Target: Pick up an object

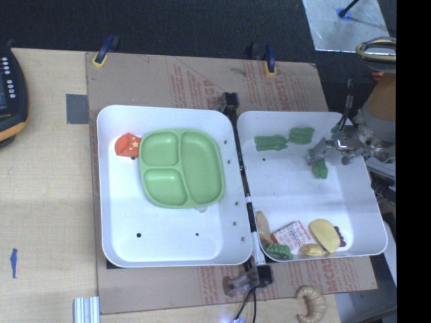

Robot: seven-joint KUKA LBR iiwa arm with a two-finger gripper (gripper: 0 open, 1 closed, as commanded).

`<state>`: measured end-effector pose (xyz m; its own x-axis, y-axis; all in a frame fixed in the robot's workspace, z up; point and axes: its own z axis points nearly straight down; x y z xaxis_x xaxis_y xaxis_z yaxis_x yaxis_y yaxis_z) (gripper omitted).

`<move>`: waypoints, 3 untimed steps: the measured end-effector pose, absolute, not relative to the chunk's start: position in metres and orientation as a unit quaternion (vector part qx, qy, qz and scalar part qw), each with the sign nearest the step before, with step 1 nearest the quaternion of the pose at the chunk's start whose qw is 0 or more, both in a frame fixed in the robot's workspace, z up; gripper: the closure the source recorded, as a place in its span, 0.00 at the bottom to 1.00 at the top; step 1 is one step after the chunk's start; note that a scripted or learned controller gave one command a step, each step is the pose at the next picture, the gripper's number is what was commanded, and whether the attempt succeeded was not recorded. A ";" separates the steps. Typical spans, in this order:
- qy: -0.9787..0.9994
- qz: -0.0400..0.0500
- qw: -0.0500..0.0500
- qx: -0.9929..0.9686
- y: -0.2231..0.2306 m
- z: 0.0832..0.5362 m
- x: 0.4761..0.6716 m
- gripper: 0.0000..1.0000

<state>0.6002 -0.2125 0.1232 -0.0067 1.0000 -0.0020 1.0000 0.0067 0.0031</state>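
Observation:
My gripper (pixel 328 152) hangs over the right side of the right bin (pixel 303 200), reaching in from the right edge. A small dark green piece (pixel 319 171) lies on the bin floor just below and left of it. Two more green pieces, a longer one (pixel 270 142) and a shorter one (pixel 301 135), lie at the back of that bin. At its front sit a yellow lemon-like object (pixel 324 235), a smaller yellow piece (pixel 312 250), a red-and-white packet (pixel 291 234), a green item (pixel 279 251) and a tan stick-like piece (pixel 262 225).
The left bin (pixel 161 244) holds a green divided plate (pixel 182 167) and a red object (pixel 126 145) at its back left. A black handheld pendant (pixel 10 96) lies at the bench's left edge. A tan curled object (pixel 311 303) lies in front of the bins.

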 end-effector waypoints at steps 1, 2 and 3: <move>0.709 -0.001 -0.002 0.705 -0.195 0.091 0.604 0.00; 0.711 -0.002 -0.002 0.703 -0.196 0.103 0.604 1.00; 0.707 -0.001 -0.002 0.707 -0.198 0.144 0.562 1.00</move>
